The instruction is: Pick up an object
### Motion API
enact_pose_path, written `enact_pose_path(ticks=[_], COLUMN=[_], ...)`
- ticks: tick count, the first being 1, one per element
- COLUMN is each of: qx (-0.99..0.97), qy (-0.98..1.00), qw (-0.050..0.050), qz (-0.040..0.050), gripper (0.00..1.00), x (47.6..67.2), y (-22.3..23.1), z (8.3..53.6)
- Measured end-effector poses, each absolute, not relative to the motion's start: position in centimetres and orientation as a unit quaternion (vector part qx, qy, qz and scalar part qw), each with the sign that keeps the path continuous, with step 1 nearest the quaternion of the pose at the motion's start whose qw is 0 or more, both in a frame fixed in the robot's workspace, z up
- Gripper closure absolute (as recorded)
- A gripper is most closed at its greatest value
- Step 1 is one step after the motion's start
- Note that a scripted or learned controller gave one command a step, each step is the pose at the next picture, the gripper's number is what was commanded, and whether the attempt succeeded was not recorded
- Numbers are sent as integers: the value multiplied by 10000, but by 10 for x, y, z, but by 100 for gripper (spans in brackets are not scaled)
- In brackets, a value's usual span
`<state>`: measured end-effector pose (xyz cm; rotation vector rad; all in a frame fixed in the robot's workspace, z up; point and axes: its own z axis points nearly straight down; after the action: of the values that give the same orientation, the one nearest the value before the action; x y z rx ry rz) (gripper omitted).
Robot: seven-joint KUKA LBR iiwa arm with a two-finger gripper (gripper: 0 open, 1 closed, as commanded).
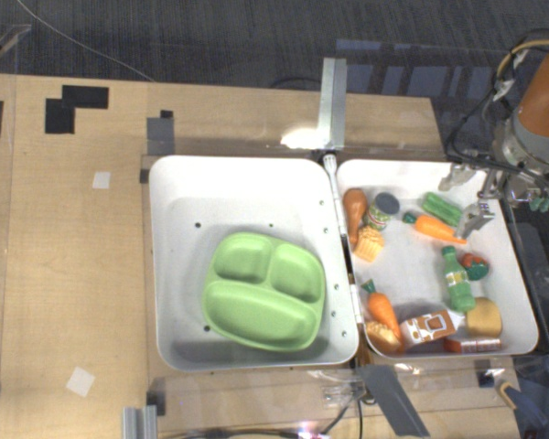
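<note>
The right bin (522, 293) holds several toy foods. Among them are a green pickle (442, 208), an orange carrot (435, 230), a green bottle (456, 282), a red tomato (476, 266), a corn cob (371, 241), a small can (382, 215) and a brown sausage (353, 206). My gripper (464, 202) hangs over the bin's far right part, just right of the pickle and carrot. Its two fingers stand apart, so it is open, and I see nothing held between them.
A green divided plate (263, 289) lies in the left bin (178, 245). Along the right bin's front edge lie a second carrot (381, 309), a brown and white carton (429, 326) and a yellow bun (484, 317). A metal post (333, 99) stands behind the wall between the bins.
</note>
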<state>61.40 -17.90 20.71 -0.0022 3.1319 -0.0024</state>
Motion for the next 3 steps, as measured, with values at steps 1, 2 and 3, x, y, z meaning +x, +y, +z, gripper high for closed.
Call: enact_pose_path(ticks=[1,2,3], qx=[-569,-1172,-1375], qy=[9983,9931,9905], qw=[91,64,79], qz=[-22,-20,-29], gripper=[0,0,0], x=[621,573,556], y=[-184,-195,-175], z=[91,90,90])
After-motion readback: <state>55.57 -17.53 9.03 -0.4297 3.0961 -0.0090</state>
